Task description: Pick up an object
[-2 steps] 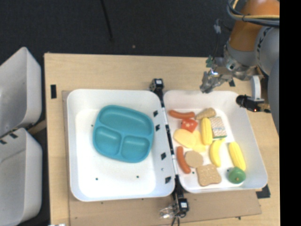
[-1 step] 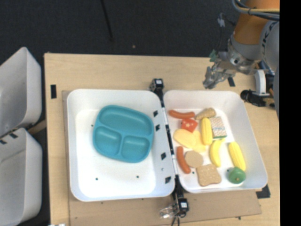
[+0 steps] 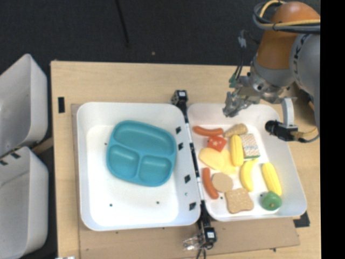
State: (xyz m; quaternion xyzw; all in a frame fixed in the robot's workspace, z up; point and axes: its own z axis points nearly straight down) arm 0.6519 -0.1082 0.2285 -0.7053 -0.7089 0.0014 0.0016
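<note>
Wooden surface [image 3: 64, 80], two white bins side by side. The hand [image 3: 233, 108] hangs over the far edge of the right bin [image 3: 294, 166], above the toy food [image 3: 237, 163]. Whether it grips anything, I can't tell; the blue plate [image 3: 141, 152] sits in the left bin [image 3: 86, 198].

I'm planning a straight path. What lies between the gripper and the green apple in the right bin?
In the camera view, from the gripper toward the green apple, the line crosses the wafer biscuit and the yellow banana.
</note>
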